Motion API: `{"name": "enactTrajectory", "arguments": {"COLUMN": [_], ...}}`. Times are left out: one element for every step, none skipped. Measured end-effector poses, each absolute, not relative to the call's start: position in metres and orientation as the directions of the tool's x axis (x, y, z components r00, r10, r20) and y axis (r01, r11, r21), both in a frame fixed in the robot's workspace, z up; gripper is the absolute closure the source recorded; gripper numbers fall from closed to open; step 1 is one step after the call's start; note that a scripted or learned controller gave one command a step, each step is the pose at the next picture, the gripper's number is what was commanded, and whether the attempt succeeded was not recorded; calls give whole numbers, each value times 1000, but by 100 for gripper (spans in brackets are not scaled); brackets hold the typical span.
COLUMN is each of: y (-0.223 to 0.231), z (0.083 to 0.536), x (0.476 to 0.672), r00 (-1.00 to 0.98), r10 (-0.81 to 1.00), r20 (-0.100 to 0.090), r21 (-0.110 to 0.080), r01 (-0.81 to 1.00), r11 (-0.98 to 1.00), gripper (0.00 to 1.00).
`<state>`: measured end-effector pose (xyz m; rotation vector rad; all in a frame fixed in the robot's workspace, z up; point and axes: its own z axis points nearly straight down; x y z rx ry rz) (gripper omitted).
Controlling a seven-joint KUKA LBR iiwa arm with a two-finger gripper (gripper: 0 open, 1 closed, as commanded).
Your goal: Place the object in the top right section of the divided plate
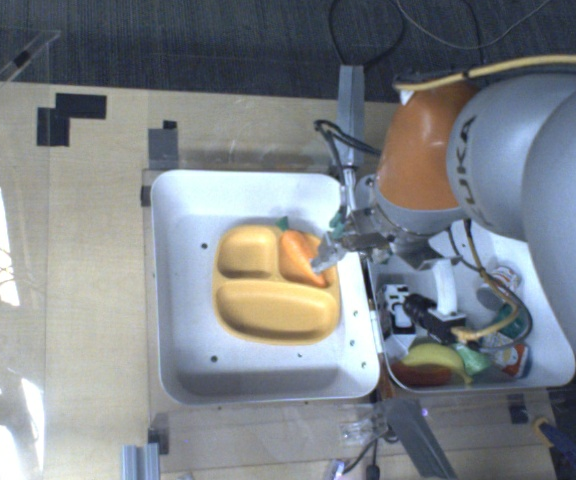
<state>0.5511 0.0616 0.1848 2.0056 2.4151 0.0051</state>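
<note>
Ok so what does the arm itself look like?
The arm is a bulky, rounded grey body with a wide orange band above the wrist and dark lettering on the grey shell beside it. Thin black cables loop near the wrist. The gripper is small, metallic grey.

- One fixed camera looks down from above at a slant on the bench [78,268].
- It takes in both white bins, left bin [183,368] fully.
- The arm [528,138] enters from the right, looming close.
</note>
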Motion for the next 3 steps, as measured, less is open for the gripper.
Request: {"name": "enactTrajectory", "arguments": {"y": [62,61,61], "z": [185,184,184], "x": [551,561,561], "r00": [-184,-169,-169], "r10": [983,986,986], "r20": [0,0,0], "r21": [4,4,3], "r01": [983,986,986], "r11": [184,169,169], "gripper": [0,0,0]}}
